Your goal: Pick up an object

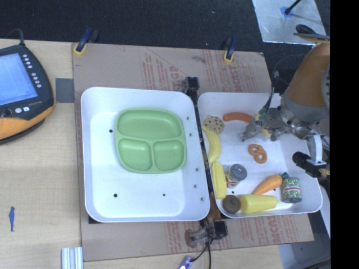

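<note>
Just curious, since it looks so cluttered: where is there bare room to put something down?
Left white bin: bare floor along its walls around the green divided plate. Right white bin: crowded; a small patch between the brown pretzel and orange carrot.

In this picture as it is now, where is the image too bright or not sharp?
Camera view: the left bin is bright white, its floor nearly washed out around the green plate; the gripper looks soft and dim; small items such as the pretzel lack fine detail.
</note>
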